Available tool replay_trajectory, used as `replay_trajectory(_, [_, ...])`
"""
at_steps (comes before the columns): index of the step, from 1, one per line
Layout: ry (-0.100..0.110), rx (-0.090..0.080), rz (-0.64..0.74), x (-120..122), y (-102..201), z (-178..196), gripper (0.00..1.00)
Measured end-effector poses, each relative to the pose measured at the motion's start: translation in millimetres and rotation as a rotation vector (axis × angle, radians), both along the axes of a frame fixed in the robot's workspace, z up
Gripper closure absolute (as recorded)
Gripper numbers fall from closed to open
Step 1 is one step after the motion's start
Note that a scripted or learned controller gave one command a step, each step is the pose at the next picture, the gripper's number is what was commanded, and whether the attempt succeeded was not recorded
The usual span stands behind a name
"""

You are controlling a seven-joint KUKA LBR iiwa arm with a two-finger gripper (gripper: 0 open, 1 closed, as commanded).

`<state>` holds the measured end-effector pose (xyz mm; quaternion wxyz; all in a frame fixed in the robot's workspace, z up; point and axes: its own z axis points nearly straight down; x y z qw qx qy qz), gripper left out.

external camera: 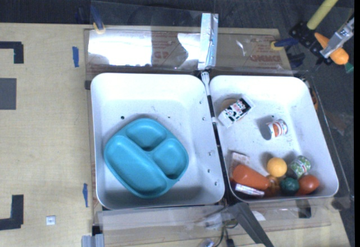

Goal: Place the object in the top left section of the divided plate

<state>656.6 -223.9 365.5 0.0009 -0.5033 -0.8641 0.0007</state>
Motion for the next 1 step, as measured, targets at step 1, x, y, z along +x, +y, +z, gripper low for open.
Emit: replay_trajectory(1, [-0.013, -0.005, 0.075, 10.3, 2.1, 74.9, 1.00])
